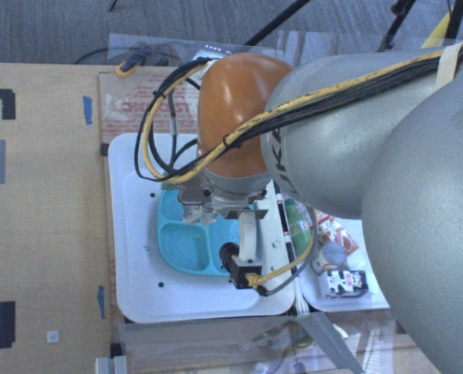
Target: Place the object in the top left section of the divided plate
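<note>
While arm (pixel 309 131) covers one blue divided plate (pixel 181 244) in left bin (pixel 130 232), end effector (pixel 204 213) state: cannot tell.

Shallow white plastic bin (pixel 130 232) at 9 o'clock, holding turquoise divided plastic plate (pixel 181 244). Grey metal arm (pixel 387 131) at 3 o'clock, glossy orange band (pixel 231 115) above wrist, yellow-and-black cables (pixel 333 92) along it. Second white bin (pixel 372 301) at 5 o'clock: green packet (pixel 298 216), red-and-white wrapper (pixel 339 236), black-and-white patterned box (pixel 344 281). Tan cardboard bench surface (pixel 44 209), black corner marks (pixel 1 104), blue tape bits (pixel 87 109).
</note>
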Controlling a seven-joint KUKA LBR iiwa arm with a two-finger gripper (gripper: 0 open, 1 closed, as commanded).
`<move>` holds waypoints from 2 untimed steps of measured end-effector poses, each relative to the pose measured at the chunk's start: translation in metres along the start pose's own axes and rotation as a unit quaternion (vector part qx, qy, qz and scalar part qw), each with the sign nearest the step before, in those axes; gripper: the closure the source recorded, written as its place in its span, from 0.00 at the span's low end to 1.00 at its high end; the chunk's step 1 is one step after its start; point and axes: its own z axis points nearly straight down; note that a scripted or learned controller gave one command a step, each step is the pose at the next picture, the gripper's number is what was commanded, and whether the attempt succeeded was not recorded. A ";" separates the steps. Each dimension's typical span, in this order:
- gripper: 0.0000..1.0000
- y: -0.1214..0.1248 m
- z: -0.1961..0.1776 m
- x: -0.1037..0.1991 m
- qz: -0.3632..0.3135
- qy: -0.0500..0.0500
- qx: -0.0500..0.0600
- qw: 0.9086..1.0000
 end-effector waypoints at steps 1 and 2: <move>1.00 -0.033 0.039 -0.014 -0.038 0.000 0.001 0.999; 1.00 -0.031 0.061 -0.098 -0.012 0.000 0.001 1.000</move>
